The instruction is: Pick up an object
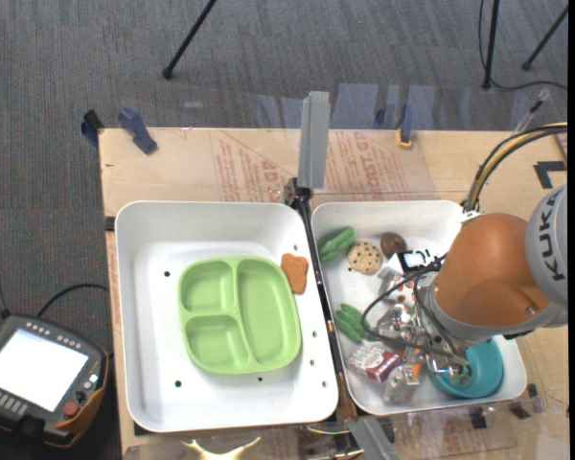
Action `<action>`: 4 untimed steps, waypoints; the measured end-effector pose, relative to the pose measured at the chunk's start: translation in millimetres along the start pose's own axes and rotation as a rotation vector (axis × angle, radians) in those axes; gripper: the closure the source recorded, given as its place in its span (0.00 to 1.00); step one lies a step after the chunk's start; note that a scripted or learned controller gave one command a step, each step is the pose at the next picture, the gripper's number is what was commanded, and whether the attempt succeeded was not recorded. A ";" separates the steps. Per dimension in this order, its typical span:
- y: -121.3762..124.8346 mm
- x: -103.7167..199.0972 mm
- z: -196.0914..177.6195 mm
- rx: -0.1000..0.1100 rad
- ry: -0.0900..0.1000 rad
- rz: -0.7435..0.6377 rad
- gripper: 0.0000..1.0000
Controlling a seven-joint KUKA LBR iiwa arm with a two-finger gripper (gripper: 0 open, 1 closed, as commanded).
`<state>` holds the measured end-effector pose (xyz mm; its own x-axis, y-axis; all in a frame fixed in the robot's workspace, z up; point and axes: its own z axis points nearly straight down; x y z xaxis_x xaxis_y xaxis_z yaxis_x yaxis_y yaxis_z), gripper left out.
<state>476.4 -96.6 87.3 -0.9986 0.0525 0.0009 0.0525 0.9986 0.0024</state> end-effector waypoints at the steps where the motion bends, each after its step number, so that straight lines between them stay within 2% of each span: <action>1: -10.6 -78.8 -0.4 0.002 -0.003 -0.036 0.00; 2: -21.5 -7.2 -0.8 -0.002 -0.004 0.112 0.00; 3: 13.6 -19.0 0.5 0.000 0.000 -0.004 0.00; 4: -34.8 -5.1 -2.1 0.000 -0.011 0.118 0.00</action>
<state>479.6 -131.6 89.3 -0.9854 0.1699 -0.0097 0.1699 0.9855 0.0033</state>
